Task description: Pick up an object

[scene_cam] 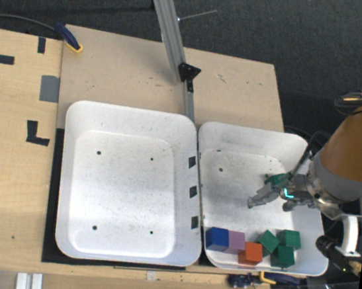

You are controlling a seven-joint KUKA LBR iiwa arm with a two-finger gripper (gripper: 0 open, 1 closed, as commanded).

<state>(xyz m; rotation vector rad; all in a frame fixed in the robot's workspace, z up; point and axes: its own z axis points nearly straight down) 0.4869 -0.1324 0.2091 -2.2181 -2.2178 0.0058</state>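
Looking from the near edge of the tabletop, the first things met are the blocks bunched along the front wall of the right bin: a blue cube, a lilac cube touching it, an orange cube just in front of that, and three green blocks pressed together toward the corner. They sit packed against the rim, probably nudged there, which leaves little room for fingers to slide down beside any one of them.

Further back, over the bare middle of that same bin, hangs the pincer. It points leftward and down, with grey fingers reaching toward the floor of the bin. A small green shape sits right at its upper side, but whether that is a block caught between the fingers or part of the tool itself I cannot tell, nor can I say how wide the fingers stand. Behind it the grey arm with its orange band leans in from the right.

Alongside, the left bin lies next to its neighbour, rims touching. Beyond both, a slanted metal rail crosses the far tabletop, likely a camera or fixture support.

My guess is that a grasp is being attempted or checked; success is uncertain.
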